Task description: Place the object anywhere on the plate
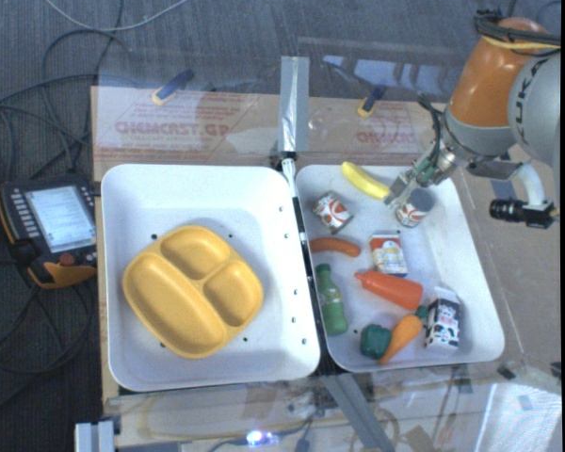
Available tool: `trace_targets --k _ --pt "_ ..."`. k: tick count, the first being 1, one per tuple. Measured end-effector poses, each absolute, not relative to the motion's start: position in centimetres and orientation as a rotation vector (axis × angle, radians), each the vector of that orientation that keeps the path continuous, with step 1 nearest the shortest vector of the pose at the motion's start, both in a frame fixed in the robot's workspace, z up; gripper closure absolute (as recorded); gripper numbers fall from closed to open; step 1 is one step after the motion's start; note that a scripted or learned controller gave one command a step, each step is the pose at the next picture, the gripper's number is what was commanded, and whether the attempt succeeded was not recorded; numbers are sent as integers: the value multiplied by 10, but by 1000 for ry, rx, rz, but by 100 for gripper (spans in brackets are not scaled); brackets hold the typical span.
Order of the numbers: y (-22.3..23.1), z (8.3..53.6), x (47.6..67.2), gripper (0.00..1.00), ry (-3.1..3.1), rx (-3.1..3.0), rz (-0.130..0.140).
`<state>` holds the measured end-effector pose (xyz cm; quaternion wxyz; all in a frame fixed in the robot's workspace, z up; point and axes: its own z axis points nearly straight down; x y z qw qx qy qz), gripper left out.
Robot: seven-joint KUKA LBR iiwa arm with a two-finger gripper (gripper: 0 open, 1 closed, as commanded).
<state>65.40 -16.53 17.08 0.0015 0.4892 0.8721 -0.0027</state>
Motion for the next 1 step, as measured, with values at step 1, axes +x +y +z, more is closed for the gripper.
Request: trace_targets --k 1 --pt "-182 95 657 100 2728 1552 -4"
